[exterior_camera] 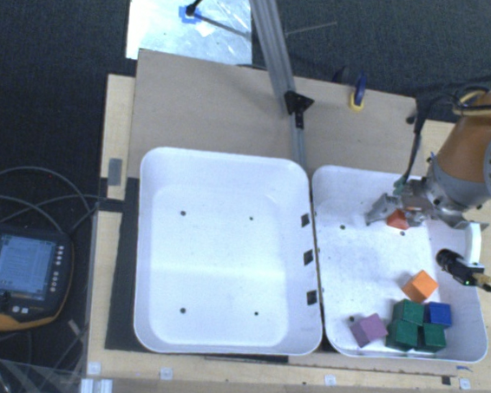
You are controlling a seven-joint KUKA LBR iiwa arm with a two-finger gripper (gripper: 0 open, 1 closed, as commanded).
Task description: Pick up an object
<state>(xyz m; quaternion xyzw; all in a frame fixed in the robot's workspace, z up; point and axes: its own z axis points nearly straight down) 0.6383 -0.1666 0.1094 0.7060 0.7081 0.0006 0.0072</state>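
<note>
The two-finger gripper (pixel 394 214) has its fingers grasping a small orange-red block (pixel 397 220), long axis unclear, above the right white bin (pixel 345 245).

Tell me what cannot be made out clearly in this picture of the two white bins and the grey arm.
- Small red-orange object under the two-finger gripper, camera view: the arm partly covers it, so its shape and any grip are unclear.
- Dark green blocks in the right-hand white bin: they touch, so their number is uncertain.
- Grey arm with orange band: cut off by the right edge.
- Handheld screen left of the bench: too small to read.
</note>
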